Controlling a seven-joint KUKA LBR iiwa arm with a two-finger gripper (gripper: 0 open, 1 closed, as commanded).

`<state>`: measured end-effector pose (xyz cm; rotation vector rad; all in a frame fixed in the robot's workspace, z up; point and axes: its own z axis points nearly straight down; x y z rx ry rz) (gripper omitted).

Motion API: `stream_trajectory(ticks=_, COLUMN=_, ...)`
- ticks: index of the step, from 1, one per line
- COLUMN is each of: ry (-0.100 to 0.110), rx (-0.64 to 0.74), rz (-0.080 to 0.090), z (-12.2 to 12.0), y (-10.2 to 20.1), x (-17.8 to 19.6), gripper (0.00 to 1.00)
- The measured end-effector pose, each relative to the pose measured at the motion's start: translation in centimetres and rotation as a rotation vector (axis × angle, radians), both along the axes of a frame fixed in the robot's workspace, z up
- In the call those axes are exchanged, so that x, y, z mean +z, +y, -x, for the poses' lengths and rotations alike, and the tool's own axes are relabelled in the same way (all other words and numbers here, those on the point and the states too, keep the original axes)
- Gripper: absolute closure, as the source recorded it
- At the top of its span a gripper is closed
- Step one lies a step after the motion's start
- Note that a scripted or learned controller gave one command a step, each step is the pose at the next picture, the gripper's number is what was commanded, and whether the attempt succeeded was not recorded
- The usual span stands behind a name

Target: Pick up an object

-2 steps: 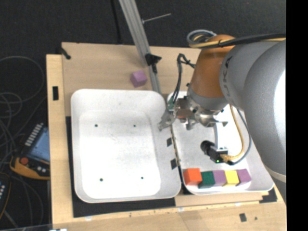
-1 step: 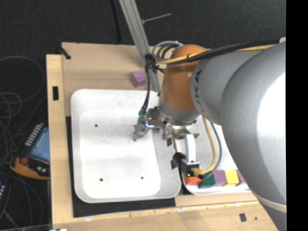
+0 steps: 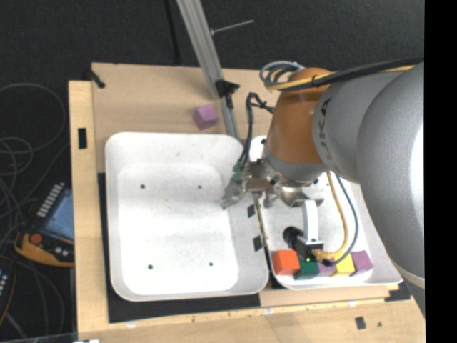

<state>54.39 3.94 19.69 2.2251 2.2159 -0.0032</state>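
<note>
Several small blocks huddled in the bin [image 3: 382, 283] down-view and right of the gripper [image 3: 238, 188], orange block [image 3: 287, 261] nearest, well apart; grip state impossible to tell.

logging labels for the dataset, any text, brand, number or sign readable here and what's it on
No text reads clearly anywhere in the camera view.
Arm: dark letter-like marks on the grey casing beside the orange band, seen edge-on and too blurred to read.
Handheld pendant on the floor at the left: a lit screen and rows of keys, too small to read.
Purple block, blocks in the right bin, left bin: no markings visible.
</note>
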Motion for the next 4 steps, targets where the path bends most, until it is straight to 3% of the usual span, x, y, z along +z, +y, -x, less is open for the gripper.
stream_trajectory(ticks=1, ry=-0.002, rx=0.007, rz=-0.001, z=-0.1, y=0.2, x=1.1, gripper=1.00)
stream_trajectory(ticks=2, ry=-0.013, rx=0.001, rz=0.000, z=5.9, y=-10.2, x=20.1, gripper=1.00)
stream_trajectory(ticks=3, ry=0.004, rx=0.012, rz=-0.003, z=2.7, y=-2.3, x=13.7, gripper=1.00)
stream_trajectory(ticks=4, ry=0.002, rx=0.013, rz=-0.003, z=0.0, y=5.0, x=10.7, gripper=1.00)
